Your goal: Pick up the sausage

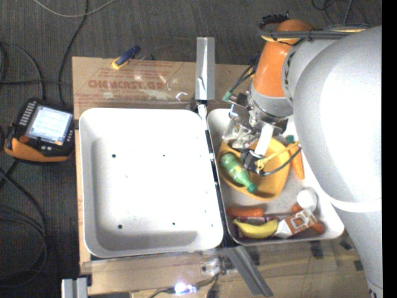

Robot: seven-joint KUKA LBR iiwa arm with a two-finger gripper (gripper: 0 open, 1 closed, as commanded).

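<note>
Hanging over the far end of the right bin [334, 226], the gripper [239, 132] is seen from above amid its own wrist hardware, so whether it is spread or pressed together cannot be told; nothing is seen held in it. Just below it a green bottle [237, 171] is laid against the rim of a yellow bowl [277, 180], and a carrot [299, 163] is propped beside the bowl on its far side from the gripper. The sausage [247, 212] is found further out, beyond bottle and bowl, lying flat at the near end of the bin with a banana [255, 228] just beside it. A descent there is judged tight, since the banana may be caught too.
</note>
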